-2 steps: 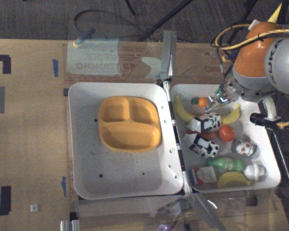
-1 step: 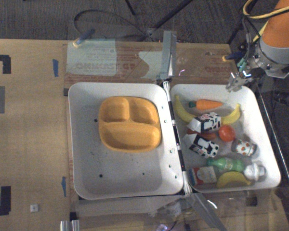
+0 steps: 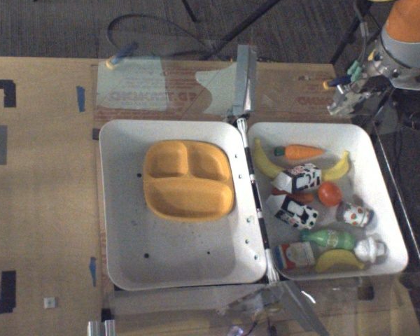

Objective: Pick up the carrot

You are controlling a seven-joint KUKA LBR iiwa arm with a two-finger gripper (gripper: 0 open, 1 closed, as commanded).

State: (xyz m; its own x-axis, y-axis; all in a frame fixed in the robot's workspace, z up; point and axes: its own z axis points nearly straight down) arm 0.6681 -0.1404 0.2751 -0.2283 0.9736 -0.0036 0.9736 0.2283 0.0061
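An orange carrot point(image 3: 300, 151) with a green tip lies near the far edge of the right bin point(image 3: 385, 208), pointing left to right. My gripper point(image 3: 344, 101) hangs above the bench just beyond the right bin's far right corner, up and to the right of the carrot and well apart from it. Nothing is seen between its fingers.
In the right bin, around the carrot, lie two yellow bananas point(image 3: 264, 164), two cow-print cartons point(image 3: 298, 179), a red tomato point(image 3: 330, 193), a green bottle point(image 3: 329, 239) and other small toys. The left bin point(image 3: 119, 208) holds an orange divided plate point(image 3: 188, 179).
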